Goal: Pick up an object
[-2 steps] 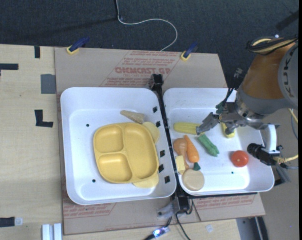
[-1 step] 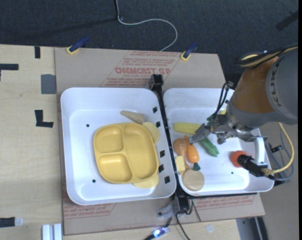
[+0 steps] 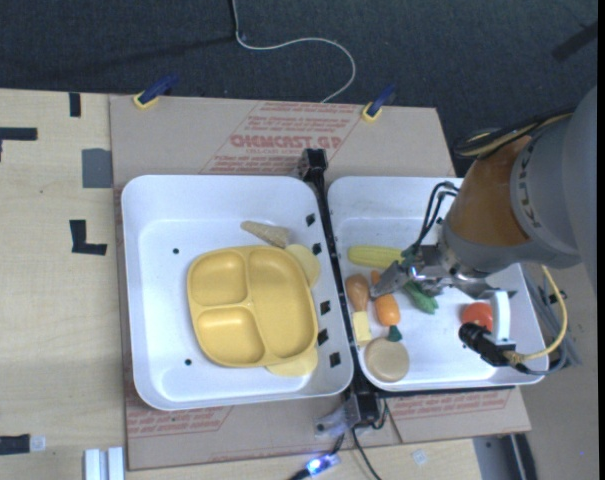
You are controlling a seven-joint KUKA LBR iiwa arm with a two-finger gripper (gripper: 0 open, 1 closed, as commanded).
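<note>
Large grey cylindrical arm link (image 3: 574,183) with a smooth matte casing, entering from the right edge. Below it, a broad orange band (image 3: 487,208) wraps the wrist segment and has a slightly glossy surface. Thin black cables (image 3: 437,213) loop from the orange band down to the small metallic claw (image 3: 410,271), which combines dark and silver parts. A yellow cable (image 3: 554,320) curves along the lower right side, ending near a black fitting (image 3: 479,344) beside a white bracket with a red-orange patch (image 3: 479,315).
</note>
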